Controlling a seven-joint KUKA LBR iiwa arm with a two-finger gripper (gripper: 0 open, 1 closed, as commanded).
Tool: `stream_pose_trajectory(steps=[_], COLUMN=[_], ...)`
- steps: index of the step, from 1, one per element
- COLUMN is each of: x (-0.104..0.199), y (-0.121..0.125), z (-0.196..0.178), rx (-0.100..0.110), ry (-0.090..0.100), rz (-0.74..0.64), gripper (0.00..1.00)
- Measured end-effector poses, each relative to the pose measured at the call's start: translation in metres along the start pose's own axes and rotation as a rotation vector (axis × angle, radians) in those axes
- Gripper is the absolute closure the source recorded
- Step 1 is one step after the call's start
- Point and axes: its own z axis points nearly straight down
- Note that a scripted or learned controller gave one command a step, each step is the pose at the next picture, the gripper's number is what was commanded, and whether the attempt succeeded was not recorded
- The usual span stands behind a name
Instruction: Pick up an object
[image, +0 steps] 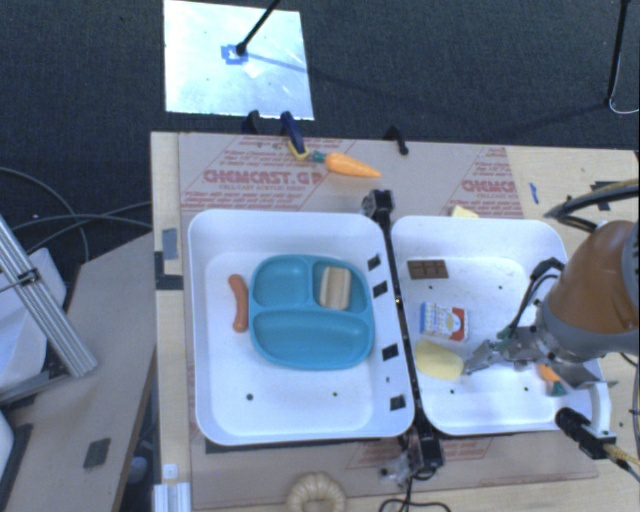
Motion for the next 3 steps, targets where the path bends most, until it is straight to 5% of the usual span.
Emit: stream_pose_trajectory(steps=[1, 3], x=[-0.001, -0.007], y=[0.001, 0.02], z=[-0.012, -0.132], rx=[-0.004, -0.009], ry=[-0.002, -0.003], rz=[0.001, -0.003], gripper=[1.0, 1.0])
